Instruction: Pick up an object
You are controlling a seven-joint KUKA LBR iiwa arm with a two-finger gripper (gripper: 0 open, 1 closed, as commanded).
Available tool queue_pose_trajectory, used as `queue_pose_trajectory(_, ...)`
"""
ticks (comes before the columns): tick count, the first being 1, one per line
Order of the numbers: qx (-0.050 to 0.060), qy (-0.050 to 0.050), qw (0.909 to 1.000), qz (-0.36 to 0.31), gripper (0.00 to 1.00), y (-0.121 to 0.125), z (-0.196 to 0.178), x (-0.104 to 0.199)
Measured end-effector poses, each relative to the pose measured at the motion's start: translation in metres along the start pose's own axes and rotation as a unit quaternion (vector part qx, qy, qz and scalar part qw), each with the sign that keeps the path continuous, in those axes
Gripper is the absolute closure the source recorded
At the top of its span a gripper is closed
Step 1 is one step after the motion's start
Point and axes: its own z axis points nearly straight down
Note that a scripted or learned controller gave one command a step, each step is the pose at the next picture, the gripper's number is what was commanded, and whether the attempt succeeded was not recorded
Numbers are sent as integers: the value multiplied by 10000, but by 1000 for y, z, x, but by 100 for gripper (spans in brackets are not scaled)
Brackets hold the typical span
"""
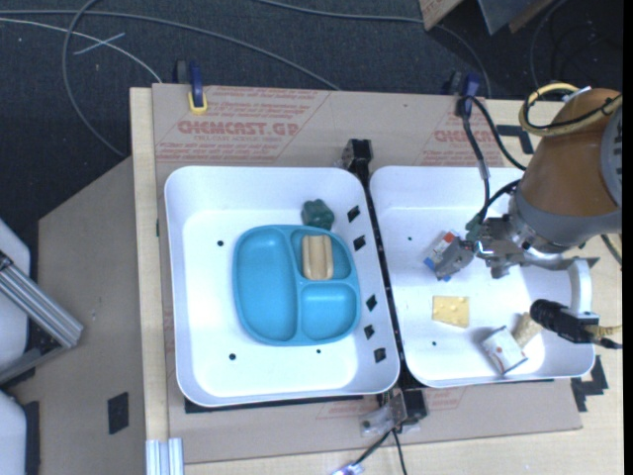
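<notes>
Camera view: glossy blue divided plate [294,285] cradles tan oblong block [316,256].

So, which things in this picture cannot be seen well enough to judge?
- The pincer, in the right bin: too small and blurred to read its opening, or whether it touches anything.
- The dark green object behind the blue plate: too small to identify.
- The small white item at the right bin's front: its markings are unreadable.
- The arm: cut off by the right edge.
</notes>
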Motion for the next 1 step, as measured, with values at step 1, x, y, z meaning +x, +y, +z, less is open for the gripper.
queue_pose_trajectory(1, -9, -1, 10000, 3, 0, -4, 48, -8)
